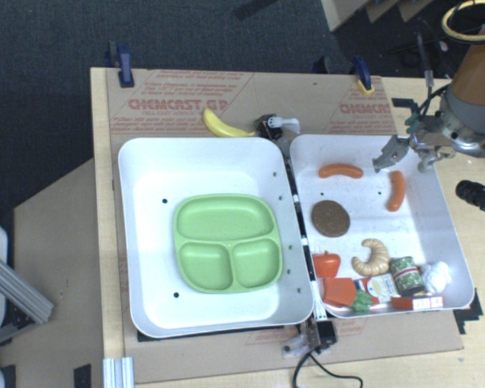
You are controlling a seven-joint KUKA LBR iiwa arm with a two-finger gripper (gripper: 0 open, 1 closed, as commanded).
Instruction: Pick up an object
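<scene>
Nearest the camera, in the right shallow white bin [449, 217], lie a red pepper toy [326, 263], a small green-labelled can [405, 275] and a tan croissant toy [373, 255]. Further back sits a round brown patty [330, 217]. Beyond it, two orange-red sausages: one lies crosswise [340, 170], one lengthwise [396, 191]. The pincer [406, 153] hovers open just above the lengthwise sausage, gripping nothing. The left bin [145, 176] holds a green divided plastic tray [226, 242]. A yellow banana [224, 127] rests on the table [186, 95].
</scene>
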